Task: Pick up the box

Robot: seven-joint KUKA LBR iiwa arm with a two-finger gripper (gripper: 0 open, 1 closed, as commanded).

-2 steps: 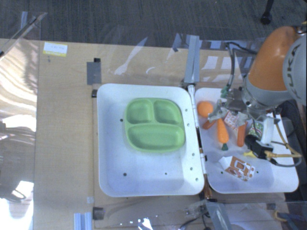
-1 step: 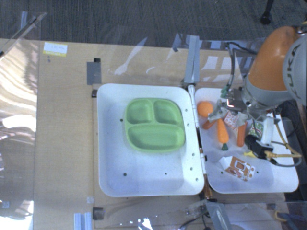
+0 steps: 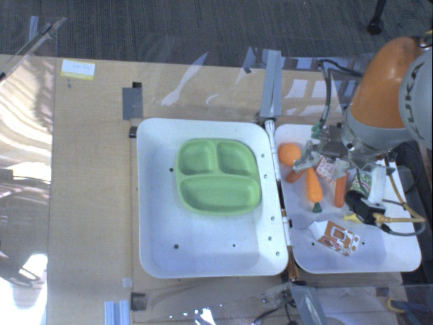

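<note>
Bench, one, wooden. White bins, two: left bin, right bin. Green divided plate, one, in left bin. Box, one, near front of right bin. Orange ball, one. Carrots, two. Pincer hovers behind box; state undeterminable. Step: approach. Next: come forward and descend over box.

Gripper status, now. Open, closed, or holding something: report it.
Gripper: over the right bin, low among the items near the orange ball and carrot. Open or closed: cannot be told. No box seen held.
</note>
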